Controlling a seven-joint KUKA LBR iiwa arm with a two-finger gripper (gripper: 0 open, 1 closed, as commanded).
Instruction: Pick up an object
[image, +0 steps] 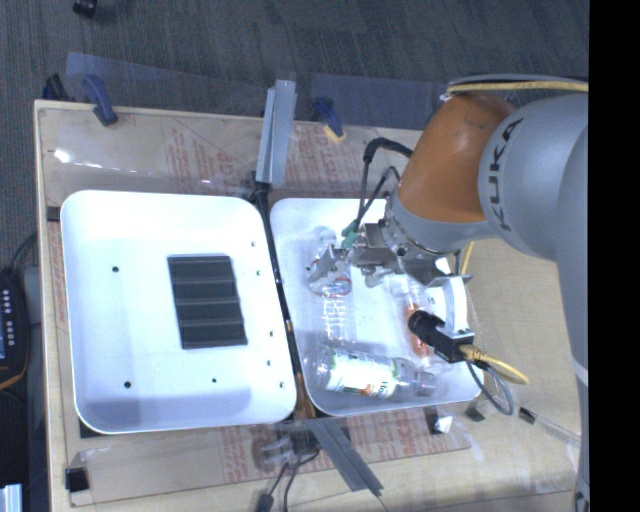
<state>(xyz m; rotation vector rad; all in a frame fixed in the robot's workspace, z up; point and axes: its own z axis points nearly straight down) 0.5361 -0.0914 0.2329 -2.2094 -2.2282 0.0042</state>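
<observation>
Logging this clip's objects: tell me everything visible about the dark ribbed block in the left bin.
The dark ribbed block is a flat black rectangle, its top split by grooves into four bands; it looks like plastic or rubber. It lies flat near the middle of the left bin, long side running up the view, slightly tilted. It rests on the bin's white floor, touching nothing else, well apart from the gripper.

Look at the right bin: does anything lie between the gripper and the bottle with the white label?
Nothing solid blocks it. The gripper hangs over the upper bin; the labelled bottle lies near the lower wall, with a clear bottle lying between them.
</observation>
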